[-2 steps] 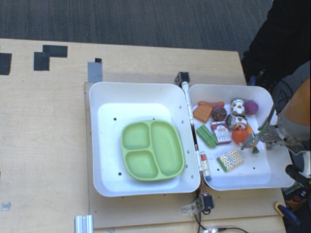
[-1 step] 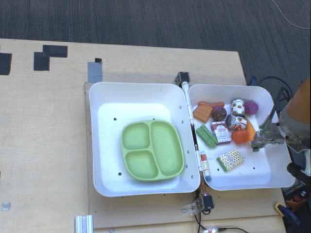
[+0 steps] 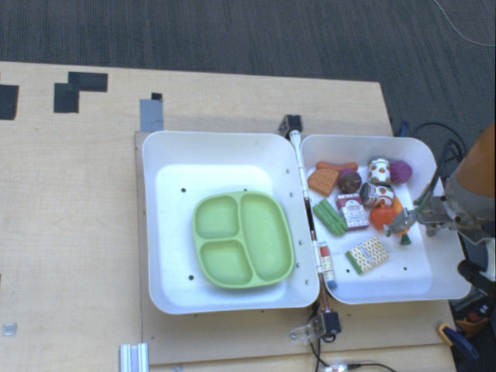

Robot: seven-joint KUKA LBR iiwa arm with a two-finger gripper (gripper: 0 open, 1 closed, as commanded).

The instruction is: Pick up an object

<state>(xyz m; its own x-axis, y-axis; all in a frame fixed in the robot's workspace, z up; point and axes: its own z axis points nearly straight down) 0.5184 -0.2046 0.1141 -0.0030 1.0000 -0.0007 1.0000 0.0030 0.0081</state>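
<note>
Gripper [image 3: 404,225] low in right bin [image 3: 418,281], beside orange toy [image 3: 385,212] — finger state impossible to tell. Green divided plate [image 3: 243,239] in left bin [image 3: 167,208].

Tray [image 3: 244,240] in L bin [image 3: 167,231]; toys [image 3: 353,200] in R bin [image 3: 418,277].

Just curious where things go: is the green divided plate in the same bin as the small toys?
No, the green divided plastic plate lies in the left white bin, the small toys in the right one.
</note>
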